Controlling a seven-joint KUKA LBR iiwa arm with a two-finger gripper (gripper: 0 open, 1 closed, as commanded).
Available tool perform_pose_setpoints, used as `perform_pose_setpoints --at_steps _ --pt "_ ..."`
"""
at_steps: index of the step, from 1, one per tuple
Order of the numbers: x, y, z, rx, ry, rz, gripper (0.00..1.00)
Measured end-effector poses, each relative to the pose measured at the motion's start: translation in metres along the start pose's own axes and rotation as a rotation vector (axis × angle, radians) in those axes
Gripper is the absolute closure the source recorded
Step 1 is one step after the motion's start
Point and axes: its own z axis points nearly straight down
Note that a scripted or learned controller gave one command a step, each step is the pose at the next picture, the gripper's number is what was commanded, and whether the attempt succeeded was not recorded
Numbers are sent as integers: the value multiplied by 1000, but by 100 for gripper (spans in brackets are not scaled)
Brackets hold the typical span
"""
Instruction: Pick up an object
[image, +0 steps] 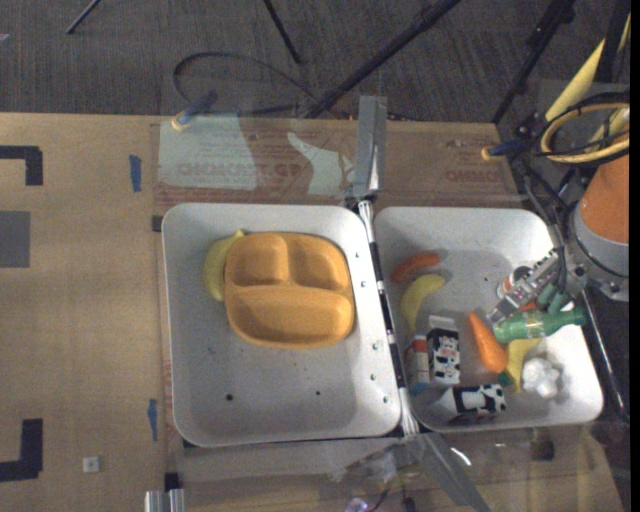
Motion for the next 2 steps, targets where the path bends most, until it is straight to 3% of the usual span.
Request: perform_pose_setpoints --at_steps 2 --pt "-2 2 -21 -6 -7 2 100"
